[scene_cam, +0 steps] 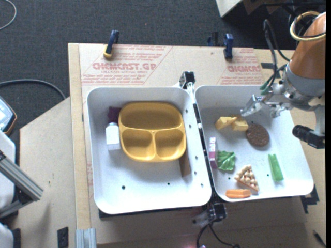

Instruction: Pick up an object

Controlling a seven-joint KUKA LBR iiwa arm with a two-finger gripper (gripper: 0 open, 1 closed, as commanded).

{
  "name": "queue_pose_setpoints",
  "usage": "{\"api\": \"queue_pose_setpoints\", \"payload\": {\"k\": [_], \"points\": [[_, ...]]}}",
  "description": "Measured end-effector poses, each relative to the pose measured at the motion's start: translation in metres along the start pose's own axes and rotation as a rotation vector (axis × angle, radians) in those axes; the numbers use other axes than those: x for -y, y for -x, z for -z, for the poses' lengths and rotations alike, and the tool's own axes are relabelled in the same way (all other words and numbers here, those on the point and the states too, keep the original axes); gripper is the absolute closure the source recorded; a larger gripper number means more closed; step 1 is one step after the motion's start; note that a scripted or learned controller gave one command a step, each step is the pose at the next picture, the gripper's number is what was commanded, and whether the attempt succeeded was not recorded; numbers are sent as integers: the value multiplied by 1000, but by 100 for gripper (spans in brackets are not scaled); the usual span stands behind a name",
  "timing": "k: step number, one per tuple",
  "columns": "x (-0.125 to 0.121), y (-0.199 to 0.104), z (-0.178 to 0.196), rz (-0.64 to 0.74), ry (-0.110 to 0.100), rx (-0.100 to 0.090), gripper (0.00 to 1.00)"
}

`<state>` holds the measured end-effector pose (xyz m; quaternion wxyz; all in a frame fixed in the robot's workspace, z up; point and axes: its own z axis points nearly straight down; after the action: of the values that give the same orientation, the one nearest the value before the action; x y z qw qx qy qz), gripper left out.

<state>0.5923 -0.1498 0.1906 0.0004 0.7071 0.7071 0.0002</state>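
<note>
My gripper hangs over the back of the right bin, on the grey arm with its orange band that comes in from the right. Just left of and below it lie two yellow cheese pieces. A round brown patty sits right below the gripper. Further forward in the same bin are a green leafy piece, a pink box, a tan waffle wedge, an orange carrot and a green stick. Nothing is seen held.
The left bin holds a yellow divided tray, a white bottle, a purple piece and a brown block. The two bin walls meet at a ridge. Clamps stand at the board's back edge.
</note>
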Motion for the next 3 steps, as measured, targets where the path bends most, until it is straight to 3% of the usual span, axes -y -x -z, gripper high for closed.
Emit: {"api": "queue_pose_setpoints", "payload": {"k": [1,2,3], "points": [[6,-2,-44,0,-7,-2,0],[6,-3,-106,1,-1,0,0],[4,-2,-103,-1,4,1,0]]}}
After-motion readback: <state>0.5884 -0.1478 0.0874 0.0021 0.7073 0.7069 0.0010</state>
